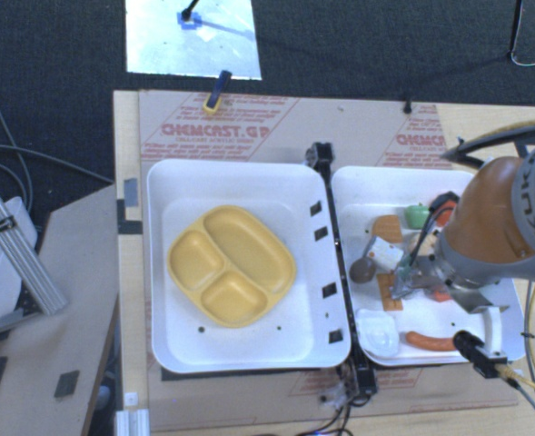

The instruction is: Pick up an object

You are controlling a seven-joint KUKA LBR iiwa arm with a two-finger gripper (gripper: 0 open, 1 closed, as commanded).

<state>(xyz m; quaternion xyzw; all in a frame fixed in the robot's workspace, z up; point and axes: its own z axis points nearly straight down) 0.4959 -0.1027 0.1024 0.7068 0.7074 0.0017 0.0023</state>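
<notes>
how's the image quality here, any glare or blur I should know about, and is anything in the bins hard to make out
Camera view: lighting is even and soft, with glare on the shiny sheet above the bench. The yellow tray in the left bin is clear though slightly soft. The right bin is cluttered and partly covered by the arm; small items near the gripper blur together.

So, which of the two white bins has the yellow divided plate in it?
The left bin holds the yellow divided plate. The right bin, where the gripper is reaching, holds small mixed items instead.
</notes>
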